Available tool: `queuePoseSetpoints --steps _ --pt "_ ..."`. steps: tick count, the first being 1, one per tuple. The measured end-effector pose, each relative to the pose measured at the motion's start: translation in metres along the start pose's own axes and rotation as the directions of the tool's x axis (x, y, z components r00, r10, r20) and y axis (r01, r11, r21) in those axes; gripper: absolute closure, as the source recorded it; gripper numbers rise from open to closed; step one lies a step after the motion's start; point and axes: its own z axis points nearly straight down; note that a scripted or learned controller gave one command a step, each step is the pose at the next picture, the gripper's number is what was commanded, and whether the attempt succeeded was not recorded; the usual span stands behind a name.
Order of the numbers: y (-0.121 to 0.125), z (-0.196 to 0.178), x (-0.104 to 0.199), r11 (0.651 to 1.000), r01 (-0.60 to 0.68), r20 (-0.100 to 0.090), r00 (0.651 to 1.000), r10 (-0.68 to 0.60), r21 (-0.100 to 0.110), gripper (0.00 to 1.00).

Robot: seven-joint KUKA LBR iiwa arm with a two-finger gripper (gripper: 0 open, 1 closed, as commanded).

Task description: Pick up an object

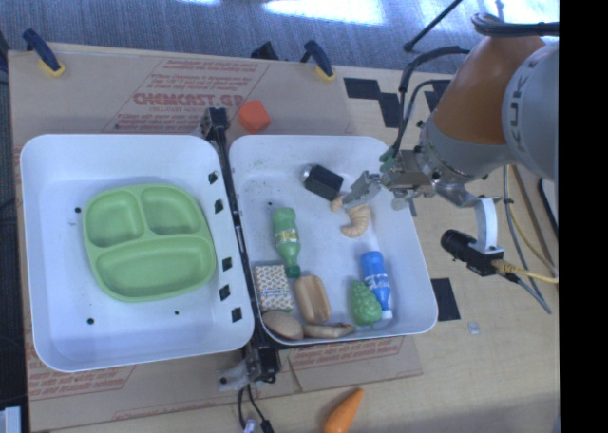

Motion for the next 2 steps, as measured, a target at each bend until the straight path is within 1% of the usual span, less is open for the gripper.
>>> queuePoseSetpoints --steps 1,2 --pt "0.01 0.13 0.04 1.0 -0.001 0.001 1.0 0.001 -0.004 0.0" --pt "0.017 0.137 0.071 1.0 -0.008 0.024 1.0 0.008 -0.02 0.0"
